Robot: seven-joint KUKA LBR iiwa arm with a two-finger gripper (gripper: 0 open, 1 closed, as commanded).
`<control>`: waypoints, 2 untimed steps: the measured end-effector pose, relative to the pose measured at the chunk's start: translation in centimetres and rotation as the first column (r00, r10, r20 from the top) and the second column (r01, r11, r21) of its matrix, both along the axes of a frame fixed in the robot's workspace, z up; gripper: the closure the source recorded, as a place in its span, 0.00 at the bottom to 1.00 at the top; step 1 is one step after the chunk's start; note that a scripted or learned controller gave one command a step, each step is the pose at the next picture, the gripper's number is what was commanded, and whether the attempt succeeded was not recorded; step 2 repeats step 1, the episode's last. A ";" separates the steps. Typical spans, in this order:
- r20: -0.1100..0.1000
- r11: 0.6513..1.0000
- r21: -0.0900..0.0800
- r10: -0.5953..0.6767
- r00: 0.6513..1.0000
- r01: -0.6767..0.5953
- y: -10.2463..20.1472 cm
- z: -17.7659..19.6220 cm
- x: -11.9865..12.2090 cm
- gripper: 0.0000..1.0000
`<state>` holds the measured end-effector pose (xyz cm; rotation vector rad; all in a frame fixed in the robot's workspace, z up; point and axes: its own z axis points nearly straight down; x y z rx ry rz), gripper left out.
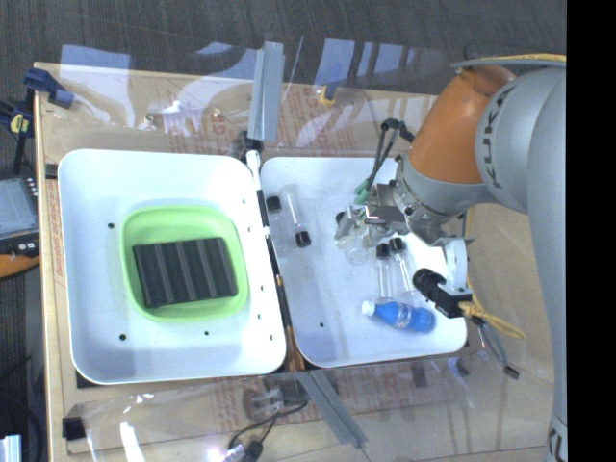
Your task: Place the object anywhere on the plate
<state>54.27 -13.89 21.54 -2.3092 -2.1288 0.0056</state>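
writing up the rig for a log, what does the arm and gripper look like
The arm is smooth grey with a rounded orange band above the wrist and dark KUKA lettering. Thin black cables loop beside the wrist. The gripper is a small metal and black assembly, its details too cluttered to make out.

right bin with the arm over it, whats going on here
A grey KUKA arm reaches in from the right, with its gripper low over the right bin. Small clear bottles lie there, including one with a blue label and one with a black cap. The green plate, with a dark ridged piece on it, sits in the left bin. Whether anything is gripped is unclear.
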 end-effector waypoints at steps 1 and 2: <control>0.000 1.000 0.000 0.000 1.000 0.000 0.0 0.0 0.0 0.00; 0.000 1.000 0.000 0.000 1.000 0.000 0.0 0.0 0.0 0.00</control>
